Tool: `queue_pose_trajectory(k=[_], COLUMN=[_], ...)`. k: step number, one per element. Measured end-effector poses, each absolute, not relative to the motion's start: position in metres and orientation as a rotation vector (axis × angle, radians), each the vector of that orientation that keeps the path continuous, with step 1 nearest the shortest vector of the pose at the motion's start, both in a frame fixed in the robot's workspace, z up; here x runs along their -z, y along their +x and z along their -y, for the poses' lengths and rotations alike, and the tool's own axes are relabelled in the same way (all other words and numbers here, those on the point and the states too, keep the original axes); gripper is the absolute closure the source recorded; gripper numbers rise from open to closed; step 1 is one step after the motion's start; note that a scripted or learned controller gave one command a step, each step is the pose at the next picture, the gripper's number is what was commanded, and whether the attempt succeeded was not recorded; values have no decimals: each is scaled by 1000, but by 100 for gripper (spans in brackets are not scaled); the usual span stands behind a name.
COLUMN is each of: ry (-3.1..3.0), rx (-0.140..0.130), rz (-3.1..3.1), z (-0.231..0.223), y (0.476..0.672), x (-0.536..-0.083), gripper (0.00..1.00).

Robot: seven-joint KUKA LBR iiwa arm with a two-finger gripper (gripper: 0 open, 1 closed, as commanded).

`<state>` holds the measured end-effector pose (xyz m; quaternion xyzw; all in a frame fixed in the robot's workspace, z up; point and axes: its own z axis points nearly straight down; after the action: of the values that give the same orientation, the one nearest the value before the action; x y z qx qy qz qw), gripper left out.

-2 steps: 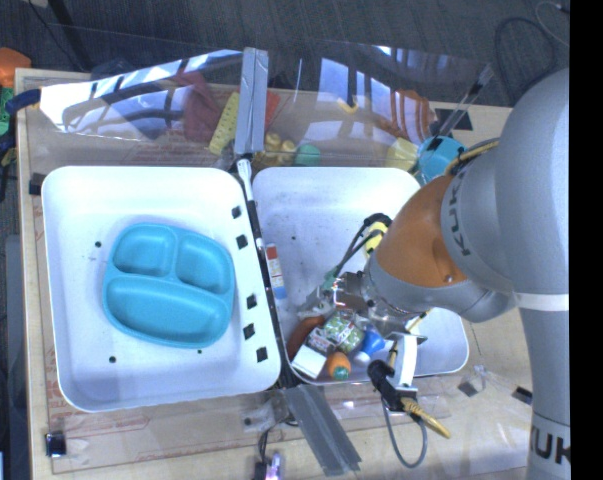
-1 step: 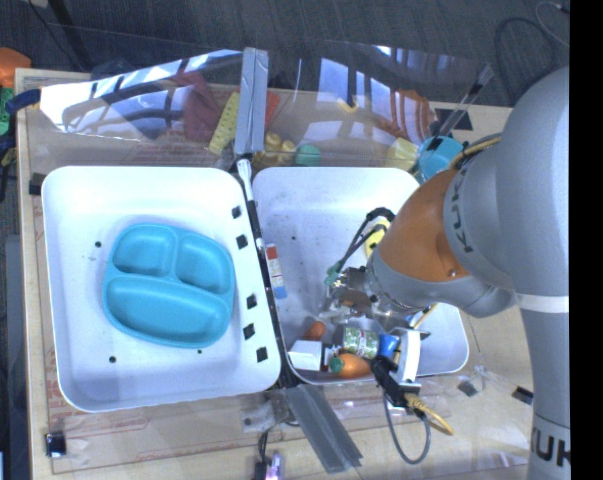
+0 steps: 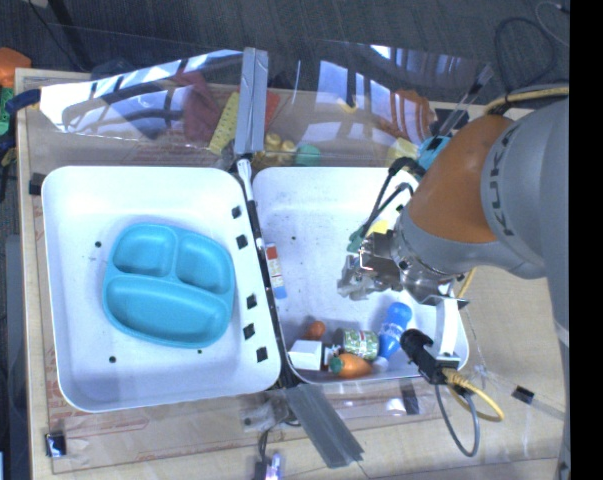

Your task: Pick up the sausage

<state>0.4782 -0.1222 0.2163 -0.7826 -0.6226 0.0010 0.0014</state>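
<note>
My gripper [image 3: 364, 276] hangs over the middle of the right bin [image 3: 301, 208], its metal head pointing down and left. Along that bin's near wall lies a cluster of small items. A short reddish-orange piece [image 3: 316, 329] at the cluster's left looks like the sausage, though it is too small to be sure. It lies below and to the left of the gripper, apart from it. Nothing shows between the gripper's tips.
Beside the reddish piece sit a white box [image 3: 306, 354], a green can [image 3: 360, 343], a blue bottle [image 3: 392, 329] and an orange carrot-like item [image 3: 352, 366]. A blue divided tray [image 3: 169, 284] lies in the left bin [image 3: 71, 198]. The arm's grey and orange body covers the right bin's right side.
</note>
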Motion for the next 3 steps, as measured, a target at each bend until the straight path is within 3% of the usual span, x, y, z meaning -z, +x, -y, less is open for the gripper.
queue_pose_trajectory(k=[2,3], ry=[-2438,-2466], rx=[-18,-8], rz=[1960,1934], z=[122,134], y=[479,507], x=[-230,-127], gripper=[100,100])
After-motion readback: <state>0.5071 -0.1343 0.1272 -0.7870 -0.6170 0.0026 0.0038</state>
